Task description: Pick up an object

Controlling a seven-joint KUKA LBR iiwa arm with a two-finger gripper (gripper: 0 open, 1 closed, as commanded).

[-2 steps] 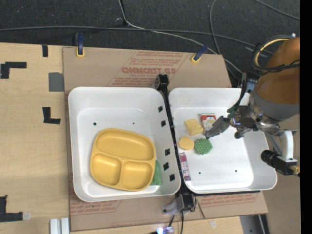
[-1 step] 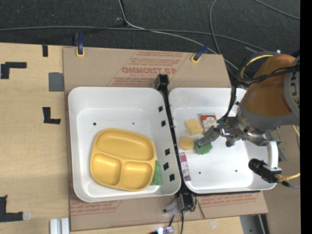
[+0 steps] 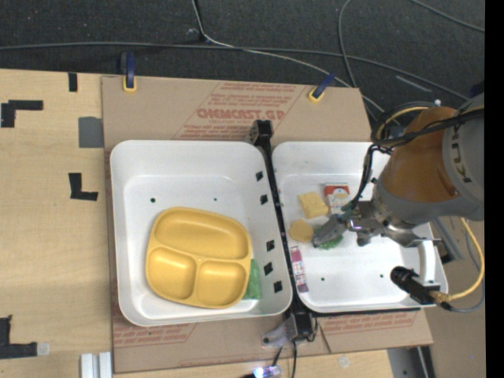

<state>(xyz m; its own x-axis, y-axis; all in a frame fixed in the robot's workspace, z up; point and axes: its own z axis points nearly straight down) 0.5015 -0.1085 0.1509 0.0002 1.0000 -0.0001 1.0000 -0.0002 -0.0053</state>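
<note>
A grey arm with an orange band reaches from the right into the right bin (image 3: 358, 294) of two white bins on a bench. Its gripper (image 3: 329, 233) sits low among small items; whether it is open, closed or holding anything cannot be told. A green object (image 3: 334, 242) lies touching and partly under it, too hidden to judge its long axis. Just left of the gripper lie a yellow block (image 3: 313, 205) and a yellow round piece (image 3: 302, 231); just above it, a red-and-white packet (image 3: 337, 193). This looks like the grasp step; next probably calls for closing and lifting straight up.
</note>
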